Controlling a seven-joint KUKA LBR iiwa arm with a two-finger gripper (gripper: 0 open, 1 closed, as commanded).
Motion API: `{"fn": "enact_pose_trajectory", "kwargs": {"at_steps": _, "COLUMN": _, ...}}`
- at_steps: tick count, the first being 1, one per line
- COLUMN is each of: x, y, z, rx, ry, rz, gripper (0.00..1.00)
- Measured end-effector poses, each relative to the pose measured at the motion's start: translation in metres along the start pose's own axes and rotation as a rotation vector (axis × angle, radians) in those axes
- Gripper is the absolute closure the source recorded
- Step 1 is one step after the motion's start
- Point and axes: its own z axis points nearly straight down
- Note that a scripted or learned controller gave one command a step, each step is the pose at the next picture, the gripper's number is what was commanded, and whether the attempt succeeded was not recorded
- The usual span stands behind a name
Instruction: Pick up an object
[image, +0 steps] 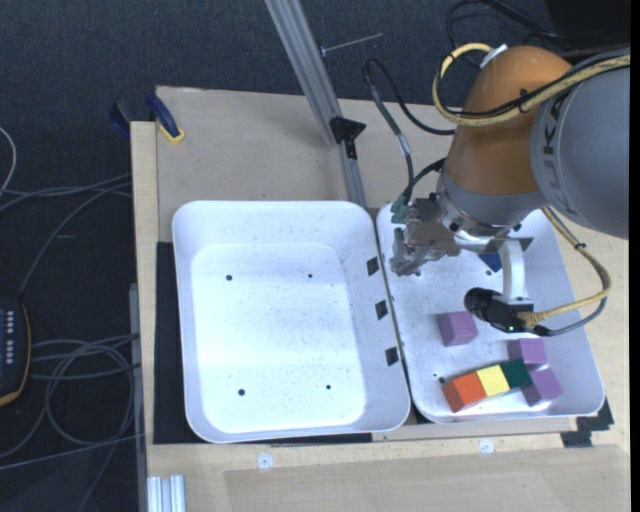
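Hand over right bin — purple cube near

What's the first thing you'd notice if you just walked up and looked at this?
The big grey robot arm with the orange band fills the upper right, and its gripper hangs low over the right white bin. Near that bin's front sits a bright block striped orange, yellow and green, with small purple cubes around it. The left white bin lies beside it.
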Motion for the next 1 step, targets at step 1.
{"fn": "enact_pose_trajectory", "kwargs": {"at_steps": 1, "x": 0.0532, "y": -0.0143, "z": 0.0101, "rx": 0.002, "ry": -0.001, "rz": 0.0, "gripper": 1.0}}
